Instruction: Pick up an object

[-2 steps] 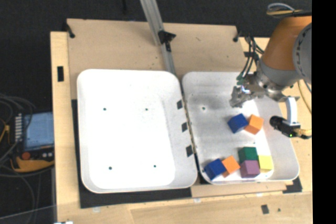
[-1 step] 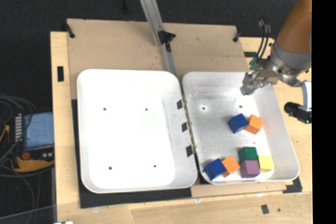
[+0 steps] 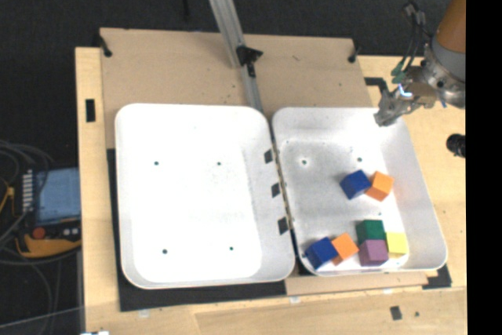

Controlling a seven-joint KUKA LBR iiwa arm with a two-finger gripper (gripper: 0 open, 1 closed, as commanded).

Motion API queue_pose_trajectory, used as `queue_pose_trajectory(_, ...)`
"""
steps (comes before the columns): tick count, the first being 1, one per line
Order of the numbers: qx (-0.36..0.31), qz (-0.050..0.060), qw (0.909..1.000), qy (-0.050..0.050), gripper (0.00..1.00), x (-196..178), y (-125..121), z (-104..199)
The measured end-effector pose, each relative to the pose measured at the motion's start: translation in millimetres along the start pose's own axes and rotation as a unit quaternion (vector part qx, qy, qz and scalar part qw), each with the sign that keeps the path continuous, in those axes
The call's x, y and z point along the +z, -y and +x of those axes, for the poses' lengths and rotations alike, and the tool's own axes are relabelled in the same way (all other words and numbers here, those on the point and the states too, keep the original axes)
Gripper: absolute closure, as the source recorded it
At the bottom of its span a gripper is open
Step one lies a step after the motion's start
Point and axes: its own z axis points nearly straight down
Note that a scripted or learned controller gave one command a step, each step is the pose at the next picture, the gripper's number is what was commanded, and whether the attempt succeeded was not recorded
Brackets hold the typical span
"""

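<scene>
Gripper (image 3: pixel 390 112) hangs over the right bin's (image 3: pixel 329 125) far corner; can't tell its grip.
Blocks sit near the front, leaving lots of bare white floor under it.

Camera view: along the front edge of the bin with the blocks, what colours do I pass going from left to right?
Blue block → orange block → purple block → yellow block. The green block sits just behind the purple one, so I left it out.
</scene>
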Motion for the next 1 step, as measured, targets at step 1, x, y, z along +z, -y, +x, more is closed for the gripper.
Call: queue_pose_trajectory(1,-0.001,0.004,1.0,-0.001,1.0,10.5,-3.6,60.5)
